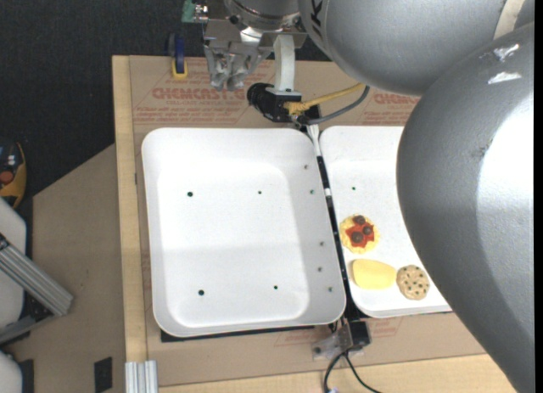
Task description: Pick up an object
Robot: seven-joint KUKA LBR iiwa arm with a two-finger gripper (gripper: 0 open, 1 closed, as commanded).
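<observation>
My gripper [227, 75] hangs high over the back edge of the bench, beyond the far rim of the left bin [170, 213]. Its fingers point down close together, and nothing shows between them. In the right bin [373, 162], near its front left corner, lie a small round tart with red and dark berries [359, 232], a pale yellow rounded piece [372, 274] and a speckled brown cookie [413, 282]. All three lie far from the gripper. The grey arm hides most of the right bin.
The left bin shows bare white floor with a few small dark dots. Brown cardboard [127, 128] surrounds both bins. A small blue and yellow item [178, 56] stands at the back left of the cardboard.
</observation>
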